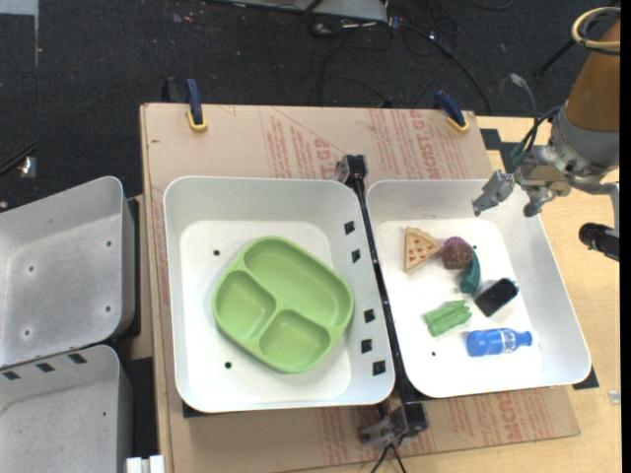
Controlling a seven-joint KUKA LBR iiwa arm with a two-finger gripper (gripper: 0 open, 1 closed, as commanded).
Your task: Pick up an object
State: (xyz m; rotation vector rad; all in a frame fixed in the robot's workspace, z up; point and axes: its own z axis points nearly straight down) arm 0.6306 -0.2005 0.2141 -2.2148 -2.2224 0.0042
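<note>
The right bin [552,358] holds several small objects: a tan waffle-like wedge [420,247], a dark purple lump [455,252], a teal piece [470,273], a black block [496,297], a green piece [448,317] and a blue bottle [498,341] lying on its side. My gripper [514,197] hangs over the back right corner of this bin, above and to the right of the objects. Its two fingers stand apart, open, with nothing between them.
The left bin [187,215] holds a light green divided plate [284,304]. A black divider [371,274] runs between the bins. Two yellow-tipped clamps [195,116] hold the brown board at the back. White lids [59,264] lie off to the left.
</note>
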